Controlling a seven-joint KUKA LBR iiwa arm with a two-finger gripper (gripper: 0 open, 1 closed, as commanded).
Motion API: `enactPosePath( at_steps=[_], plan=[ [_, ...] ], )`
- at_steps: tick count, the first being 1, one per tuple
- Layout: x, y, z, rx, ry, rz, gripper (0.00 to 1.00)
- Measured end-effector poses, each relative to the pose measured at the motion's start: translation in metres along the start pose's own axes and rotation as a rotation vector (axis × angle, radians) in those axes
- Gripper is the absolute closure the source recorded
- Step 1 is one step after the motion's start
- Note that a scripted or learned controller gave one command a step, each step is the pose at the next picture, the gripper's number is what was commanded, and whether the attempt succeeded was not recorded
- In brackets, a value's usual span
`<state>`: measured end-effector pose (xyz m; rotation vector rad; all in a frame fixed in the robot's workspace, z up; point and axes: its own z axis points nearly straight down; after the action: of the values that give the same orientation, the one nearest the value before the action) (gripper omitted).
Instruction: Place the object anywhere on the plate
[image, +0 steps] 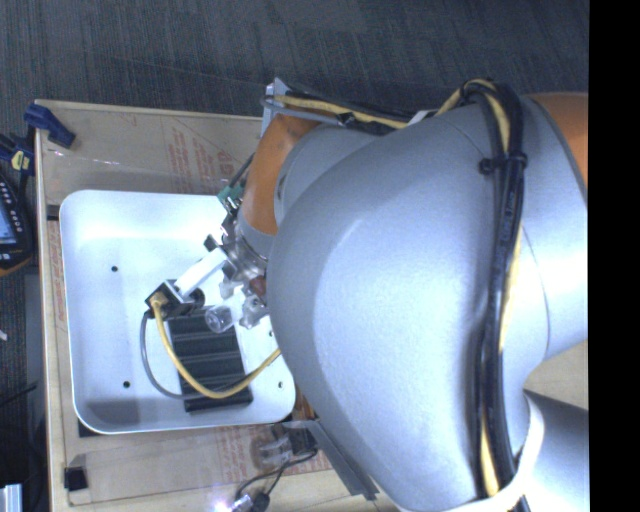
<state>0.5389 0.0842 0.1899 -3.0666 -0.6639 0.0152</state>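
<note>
Object and plate cannot be located from this view: the bulky grey robot arm (420, 300), with an orange band (262, 175) above its wrist, stands over the view's right side and covers whatever lies beneath it.

The counter (150, 140) is a pale brown board with faint red print. It stands on a dark grey carpeted floor (200, 50) that runs across the top of the view. A small blue clamp (47, 122) sits at the counter's far left corner. A black device with an orange edge (8, 225) lies at the view's left border, off the board. Loose plugs and thin wires (270, 455) lie along the counter's near edge.

On the board rests a shallow white plastic bin (100, 300) with rounded corners. Its floor is bright on the left, marked by a few tiny dark holes, with a soft shadow in the near left corner.

The gripper (232, 308) hangs low over the bin's right half, close to the bin floor, its metal parts pointing toward the view's left. Whether its grip is spread or closed cannot be told. A bundle of black and yellow cables (500, 230) runs down the arm's casing.
</note>
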Motion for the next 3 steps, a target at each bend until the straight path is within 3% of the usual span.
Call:
enactPosePath(
  at_steps=[1,2,3],
  plan=[
    [0.000,-0.001,0.000,0.001,0.000,-0.002,0.00],
    [0.000,-0.003,-0.009,0.006,-0.006,-0.010,1.00],
    [0.013,0.076,-0.001,-0.005,0.007,0.219,1.00]
  ],
)
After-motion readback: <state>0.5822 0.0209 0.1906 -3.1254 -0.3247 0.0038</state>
